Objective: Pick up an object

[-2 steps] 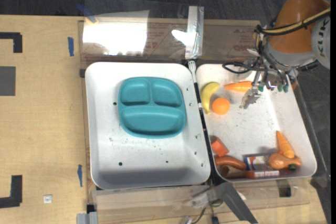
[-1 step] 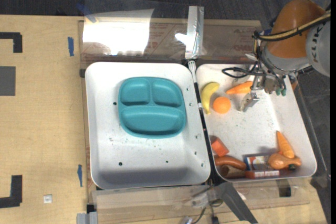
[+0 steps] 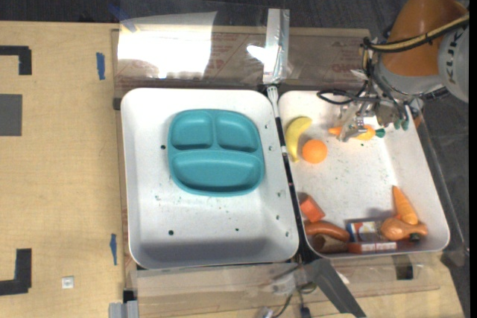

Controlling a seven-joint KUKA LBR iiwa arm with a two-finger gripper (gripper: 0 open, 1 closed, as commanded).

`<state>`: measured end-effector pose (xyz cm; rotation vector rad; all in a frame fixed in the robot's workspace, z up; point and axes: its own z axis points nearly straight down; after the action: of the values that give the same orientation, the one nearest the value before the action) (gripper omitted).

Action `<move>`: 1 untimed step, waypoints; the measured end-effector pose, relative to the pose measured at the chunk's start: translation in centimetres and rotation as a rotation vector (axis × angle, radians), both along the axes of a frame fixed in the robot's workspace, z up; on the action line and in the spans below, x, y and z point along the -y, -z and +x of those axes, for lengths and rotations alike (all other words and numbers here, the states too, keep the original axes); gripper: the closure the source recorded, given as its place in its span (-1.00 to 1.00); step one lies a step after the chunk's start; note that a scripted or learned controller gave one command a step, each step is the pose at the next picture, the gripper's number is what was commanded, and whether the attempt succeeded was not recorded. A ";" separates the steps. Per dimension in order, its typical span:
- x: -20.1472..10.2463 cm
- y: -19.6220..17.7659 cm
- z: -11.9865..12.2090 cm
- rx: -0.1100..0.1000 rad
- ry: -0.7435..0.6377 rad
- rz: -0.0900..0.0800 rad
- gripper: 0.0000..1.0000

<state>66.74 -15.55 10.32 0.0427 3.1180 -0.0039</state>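
Observation:
My gripper (image 3: 361, 120) hangs over the far right part of the right bin (image 3: 358, 175), below the orange band of the arm (image 3: 421, 33). Right under it lies a small orange-and-yellow object (image 3: 355, 133), with a green bit (image 3: 380, 133) beside it; whether the gripper touches that object I cannot tell. A yellow banana (image 3: 297, 135) and an orange ball (image 3: 315, 152) lie to the gripper's left, near the bin's left wall. An orange carrot (image 3: 403, 205) lies near the right wall.
Along the right bin's front edge lie a red-orange piece (image 3: 311, 209), a brown item (image 3: 328, 231), a small tube (image 3: 365, 229) and an orange toy (image 3: 406, 230). The left bin (image 3: 141, 182) holds a teal divided plate (image 3: 216, 151). A clear plastic sheet (image 3: 194, 48) lies behind the bins.

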 end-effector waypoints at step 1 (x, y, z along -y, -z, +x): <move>-6.5 -14.0 -1.6 0.002 0.025 0.003 1.00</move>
<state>65.10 -9.08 24.30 0.0811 3.1155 0.0003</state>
